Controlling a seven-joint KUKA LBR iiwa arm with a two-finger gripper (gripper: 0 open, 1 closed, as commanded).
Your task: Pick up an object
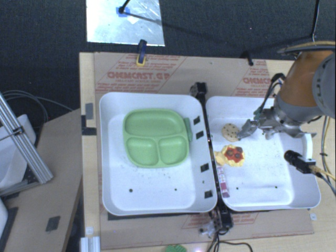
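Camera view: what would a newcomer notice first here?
The green divided tray lying in the left bin draws the eye first. In the right bin, the grey arm's pincer hovers beside a small cookie, with a red and yellow toy just below.

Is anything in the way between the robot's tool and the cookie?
Nothing visible is. The tool sits just right of the cookie in the right bin, with bare white floor between them. The pizza slice lies below, off to the side.

Slanted overhead view of both bins
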